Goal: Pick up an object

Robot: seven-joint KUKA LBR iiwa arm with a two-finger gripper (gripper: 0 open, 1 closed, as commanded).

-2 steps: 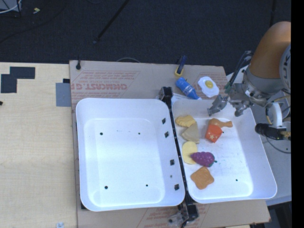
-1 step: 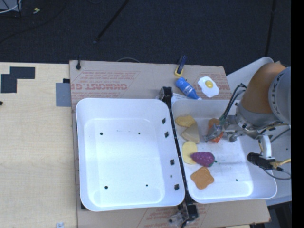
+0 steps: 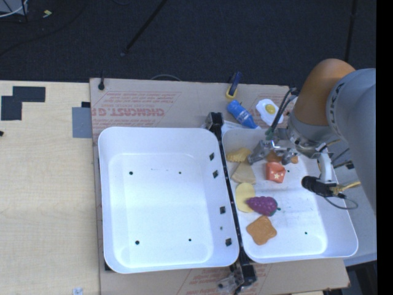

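Observation:
The right bin (image 3: 334,238) holds several toy foods. A red-orange block (image 3: 276,173) lies near its back, a purple grape bunch (image 3: 263,205) sits in the middle, and an orange toast piece (image 3: 262,230) lies toward the front. A yellow piece (image 3: 237,156) and pale slices (image 3: 244,176) rest along the bin's left side. My gripper (image 3: 274,149) hangs over the back of this bin, just above and behind the red-orange block. The arm's orange band (image 3: 319,94) and grey wrist cover the bin's back right corner.
The left bin (image 3: 110,165) stands beside it, joined by a black divider (image 3: 222,183). A blue object (image 3: 241,114) and a white-and-yellow one (image 3: 266,109) lie behind the right bin. A blue-and-yellow tool (image 3: 233,86) rests on the cardboard. A black cable plug (image 3: 316,185) hangs from the wrist.

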